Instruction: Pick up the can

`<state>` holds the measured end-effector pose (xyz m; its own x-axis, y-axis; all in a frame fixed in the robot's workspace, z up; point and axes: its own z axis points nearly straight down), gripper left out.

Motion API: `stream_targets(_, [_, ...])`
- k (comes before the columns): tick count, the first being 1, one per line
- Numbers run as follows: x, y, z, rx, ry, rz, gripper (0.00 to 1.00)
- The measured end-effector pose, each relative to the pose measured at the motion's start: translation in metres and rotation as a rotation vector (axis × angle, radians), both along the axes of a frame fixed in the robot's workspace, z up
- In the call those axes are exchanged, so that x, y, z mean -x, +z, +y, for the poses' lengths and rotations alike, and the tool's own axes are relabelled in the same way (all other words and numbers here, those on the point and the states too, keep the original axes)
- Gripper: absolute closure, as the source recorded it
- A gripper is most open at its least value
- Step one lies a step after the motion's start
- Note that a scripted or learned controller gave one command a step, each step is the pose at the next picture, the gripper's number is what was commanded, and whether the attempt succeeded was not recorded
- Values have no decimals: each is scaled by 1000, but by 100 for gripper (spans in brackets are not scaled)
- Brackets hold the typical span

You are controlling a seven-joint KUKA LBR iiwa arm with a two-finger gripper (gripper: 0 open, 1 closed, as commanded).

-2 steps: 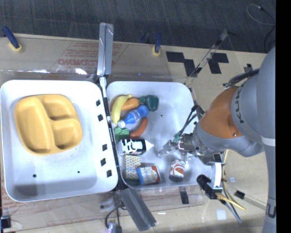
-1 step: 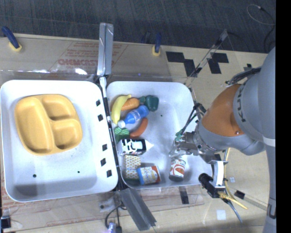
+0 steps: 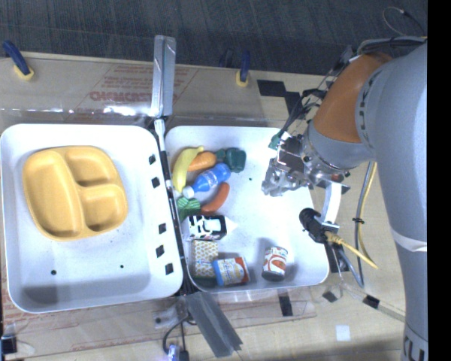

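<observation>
A small red and white can [image 3: 275, 262] stands near the front edge of the right bin [image 3: 248, 194]. To its left lies a second can-like tin [image 3: 229, 271] with a blue end and an orange label. My gripper [image 3: 274, 183] hangs over the right part of this bin, behind the red and white can and well apart from it. Nothing shows in the gripper's grasp.
The bin's left side holds a banana [image 3: 182, 168], a carrot [image 3: 203, 159], a blue bottle [image 3: 210, 179], a teal object [image 3: 233, 157], a red sausage shape [image 3: 218, 196], a black and white item [image 3: 207, 226] and a patterned box [image 3: 204, 253]. A yellow divided tray [image 3: 75, 191] lies in the left bin.
</observation>
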<state>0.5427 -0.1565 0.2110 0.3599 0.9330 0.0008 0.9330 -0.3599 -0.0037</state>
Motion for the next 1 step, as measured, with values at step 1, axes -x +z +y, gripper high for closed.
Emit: stream_targets(1, [0,0,0,0,0,1,0])
